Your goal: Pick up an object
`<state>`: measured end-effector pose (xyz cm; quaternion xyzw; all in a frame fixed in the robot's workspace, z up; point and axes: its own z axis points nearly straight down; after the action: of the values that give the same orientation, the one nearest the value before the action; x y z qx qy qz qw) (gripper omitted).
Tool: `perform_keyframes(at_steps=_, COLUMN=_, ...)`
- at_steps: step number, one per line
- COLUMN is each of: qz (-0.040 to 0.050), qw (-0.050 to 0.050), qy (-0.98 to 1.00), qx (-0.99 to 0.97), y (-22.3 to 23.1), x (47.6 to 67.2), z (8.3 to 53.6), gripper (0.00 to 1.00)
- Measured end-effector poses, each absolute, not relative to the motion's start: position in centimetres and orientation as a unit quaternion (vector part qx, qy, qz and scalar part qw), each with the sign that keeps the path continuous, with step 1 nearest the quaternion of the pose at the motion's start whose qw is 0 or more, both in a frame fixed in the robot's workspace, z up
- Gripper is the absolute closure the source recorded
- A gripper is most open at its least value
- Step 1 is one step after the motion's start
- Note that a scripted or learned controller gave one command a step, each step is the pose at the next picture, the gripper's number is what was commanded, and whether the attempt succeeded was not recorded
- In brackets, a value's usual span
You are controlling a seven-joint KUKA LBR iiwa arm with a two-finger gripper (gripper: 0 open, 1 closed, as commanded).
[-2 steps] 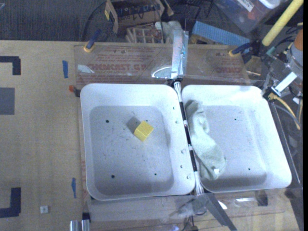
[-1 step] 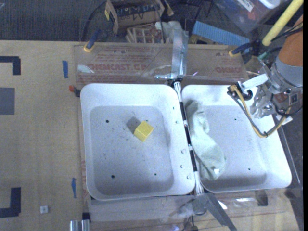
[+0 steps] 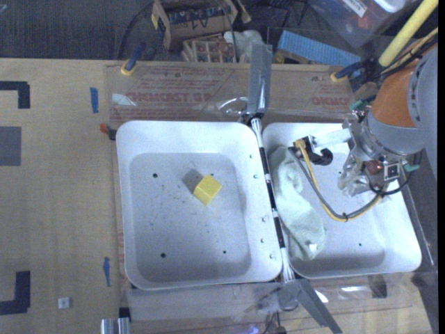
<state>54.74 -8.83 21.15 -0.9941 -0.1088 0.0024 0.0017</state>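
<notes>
**The arm waits over the right bin, with nothing picked yet**

The gripper [image 3: 358,176] hangs over the right bin [image 3: 400,245], near its far right side. I cannot tell how it is set. A pale cloth [image 3: 297,207] lies along this bin's left wall. A yellow block [image 3: 207,189] sits near the middle of the left bin [image 3: 139,152]. I think the arm is choosing now. Next it must go down onto one thing.

Block [image 3: 206,189] in left bin [image 3: 139,145]; cloth [image 3: 297,207] in right bin [image 3: 400,252], left side.
</notes>
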Motion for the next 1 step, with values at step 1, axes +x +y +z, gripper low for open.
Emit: perform_keyframes(at_steps=1, qz=-0.0007, qw=0.0, qy=-0.1, qx=-0.995, y=-5.86, x=60.86, z=25.41, gripper=1.0)
